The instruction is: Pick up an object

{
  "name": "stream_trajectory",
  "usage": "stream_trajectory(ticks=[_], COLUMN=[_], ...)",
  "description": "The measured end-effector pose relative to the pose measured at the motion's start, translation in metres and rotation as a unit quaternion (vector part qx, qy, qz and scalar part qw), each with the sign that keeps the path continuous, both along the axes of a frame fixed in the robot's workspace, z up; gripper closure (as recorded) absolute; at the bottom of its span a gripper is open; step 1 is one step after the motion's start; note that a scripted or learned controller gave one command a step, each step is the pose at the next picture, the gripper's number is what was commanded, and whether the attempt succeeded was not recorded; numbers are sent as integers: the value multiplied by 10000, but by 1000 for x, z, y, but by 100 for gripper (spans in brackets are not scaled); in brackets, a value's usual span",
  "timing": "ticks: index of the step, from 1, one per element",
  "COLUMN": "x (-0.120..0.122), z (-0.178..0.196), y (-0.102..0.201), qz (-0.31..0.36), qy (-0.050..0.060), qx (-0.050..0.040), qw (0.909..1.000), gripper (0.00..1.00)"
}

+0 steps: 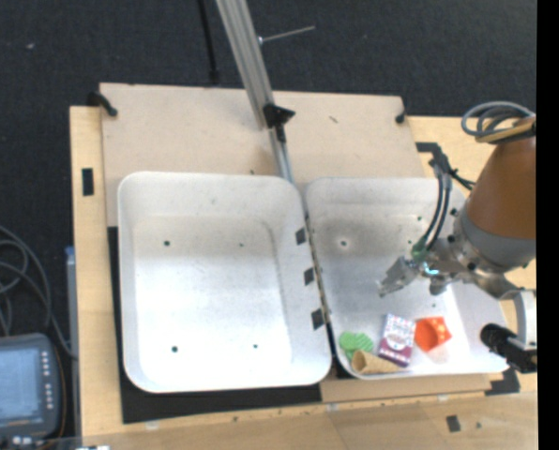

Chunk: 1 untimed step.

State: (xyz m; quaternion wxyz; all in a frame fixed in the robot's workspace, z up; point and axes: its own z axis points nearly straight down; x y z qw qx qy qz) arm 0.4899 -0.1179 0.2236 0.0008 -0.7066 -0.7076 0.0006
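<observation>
The grey two-finger gripper (399, 277) hangs over the right-hand shallow white bin (355, 204), fingers spread with nothing between them. Lower right of the frame: a purple patterned packet (397, 337), an orange block (431, 333), a green ridged piece (355, 341) (clustered at the bin's near edge).

I saw the wooden bench (204, 125) carrying two shallow white bins side by side, the left bin (129, 251) and the right bin (355, 195) touching along their inner rims.

Two bins (214, 190), perhaps four small objects (398, 337) in one.
</observation>
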Motion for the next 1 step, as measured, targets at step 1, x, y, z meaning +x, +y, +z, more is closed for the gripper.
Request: stream_trajectory(ticks=[1], x=[1], z=[2], y=[0], qz=[-20], qy=[-26], qx=[-3], qw=[10000], gripper=[0])
